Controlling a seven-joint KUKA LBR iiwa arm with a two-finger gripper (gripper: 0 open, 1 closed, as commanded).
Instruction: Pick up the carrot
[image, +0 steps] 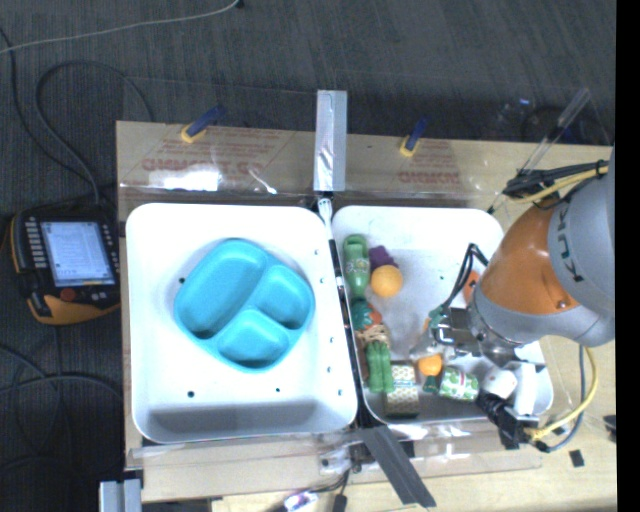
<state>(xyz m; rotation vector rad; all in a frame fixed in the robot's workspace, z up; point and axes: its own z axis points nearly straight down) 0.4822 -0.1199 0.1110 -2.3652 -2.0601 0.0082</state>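
Carrot (430, 365) lay low in the right bin (420, 222), wedged w/ other toy food by the near wall, tool (452, 345) poised just above it, prob. lining up a grab; tool's grip state: can't tell.

Big dark letters on the orange band (535, 262) of the arm, cut off at the edge, maybe "KU". Red writing on the clear sheets (205, 160) taped along the far side of the counter, too faint to read. Glowing screen on the handheld pad (70, 255) at left, words too small to read.
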